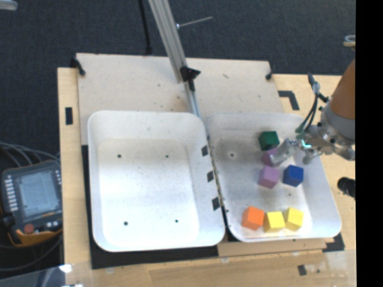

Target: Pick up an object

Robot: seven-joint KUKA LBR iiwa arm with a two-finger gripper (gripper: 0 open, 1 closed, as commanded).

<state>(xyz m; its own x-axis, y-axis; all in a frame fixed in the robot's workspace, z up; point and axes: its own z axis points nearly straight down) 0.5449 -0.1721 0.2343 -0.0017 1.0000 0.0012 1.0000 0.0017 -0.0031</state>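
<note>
Blocks lie in the right-hand shallow white bin [332,211]: a green cube [268,140] at 12 o'clock, a purple cube [268,176] and blue cube [293,175] mid-bin, then orange [253,217] and two yellow cubes [275,221] [294,218] along 6 o'clock. The grey two-finger gripper [291,150] hangs just beside the green cube, at its 4 o'clock. Its fingers stand spread, nothing between them.

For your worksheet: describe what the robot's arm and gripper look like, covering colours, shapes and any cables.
The arm enters from the right with an orange band above a grey wrist. Thin dark cables curve along its left side. The gripper is a compact grey metal assembly with short silvery parts and a small teal spot near its middle.
</note>
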